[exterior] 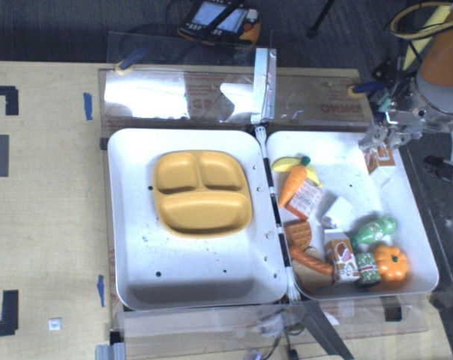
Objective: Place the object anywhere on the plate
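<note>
**Camera view: gripper up at the far corner of the right bin, plate sitting bare in the left one**

Camera view looks down on two white bins side by side. The left bin (129,268) has the yellow plate (202,192) in it, a three-section one (two small wells at the far side, one wide well nearer the camera), and nothing is lying on it.

The right bin (418,223) holds the toy food. There's a carrot (294,183) tilted near the divider, with a banana (285,163) just behind it, touching or close to it. A small white packet (307,199) leans against the carrot. Toward the near side there's a brown waffle-looking piece (298,235), a sausage (310,261) below it, a little carton (342,259), a dark can (367,268), a green vegetable (375,231) and an orange pumpkin (391,265), all bunched together in the near right corner.

The gripper (382,147) hangs over the far right corner of the right bin, well apart from the plate. A small brownish thing (381,159) sits right at its fingertips and looks pinched there, but it's too small to say what it is.
</note>
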Motion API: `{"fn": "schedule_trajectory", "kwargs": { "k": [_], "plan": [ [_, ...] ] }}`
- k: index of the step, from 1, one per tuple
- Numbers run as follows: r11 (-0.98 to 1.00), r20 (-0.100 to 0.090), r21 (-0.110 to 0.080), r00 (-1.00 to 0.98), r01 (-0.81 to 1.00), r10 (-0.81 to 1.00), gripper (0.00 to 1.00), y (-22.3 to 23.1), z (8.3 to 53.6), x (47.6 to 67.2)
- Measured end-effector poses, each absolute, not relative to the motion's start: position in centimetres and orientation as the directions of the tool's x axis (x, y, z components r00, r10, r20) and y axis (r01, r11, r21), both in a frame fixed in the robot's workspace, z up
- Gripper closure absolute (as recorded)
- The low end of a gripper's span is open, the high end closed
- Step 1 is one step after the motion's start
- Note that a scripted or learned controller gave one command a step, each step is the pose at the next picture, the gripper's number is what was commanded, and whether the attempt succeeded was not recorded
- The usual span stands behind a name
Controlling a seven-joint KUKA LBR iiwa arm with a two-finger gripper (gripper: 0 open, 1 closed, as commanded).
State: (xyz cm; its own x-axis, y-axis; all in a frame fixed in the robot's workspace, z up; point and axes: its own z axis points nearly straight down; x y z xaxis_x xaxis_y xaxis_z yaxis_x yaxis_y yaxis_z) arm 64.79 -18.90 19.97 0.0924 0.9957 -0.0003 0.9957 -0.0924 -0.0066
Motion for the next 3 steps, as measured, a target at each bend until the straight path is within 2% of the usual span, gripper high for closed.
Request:
{"fn": "schedule_trajectory", "kwargs": {
  "k": [1,2,3],
  "plan": [
    [0.052,0.003,-0.009,-0.052,0.999,0.999,1.0,-12.8,18.2,65.9],
    [0.09,0.001,-0.007,-0.09,0.996,0.996,1.0,-3.7,18.7,66.6],
    [0.427,0.004,-0.007,-0.427,0.904,0.904,1.0,3.0,18.2,66.6]
  ]
}}
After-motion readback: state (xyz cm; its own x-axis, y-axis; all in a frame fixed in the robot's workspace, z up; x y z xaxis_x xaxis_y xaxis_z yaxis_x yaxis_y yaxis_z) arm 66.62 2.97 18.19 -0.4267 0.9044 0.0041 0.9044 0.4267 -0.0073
